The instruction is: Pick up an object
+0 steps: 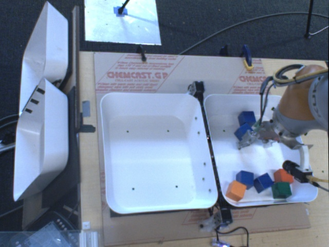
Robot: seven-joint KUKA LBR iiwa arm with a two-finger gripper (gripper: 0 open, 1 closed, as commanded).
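Two blue blocks [245, 124] are seen in the right bin [221, 112], touching or just left of the gripper [250, 138]. Whether one is grasped cannot be told. Five more blocks [262, 183] lie nearer the front rim.

Coloured blocks [263, 182] in right bin [221, 117]

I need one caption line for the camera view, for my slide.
KUKA arm's tool lowered beside two blue blocks in the right bin; five more blocks near its front edge.
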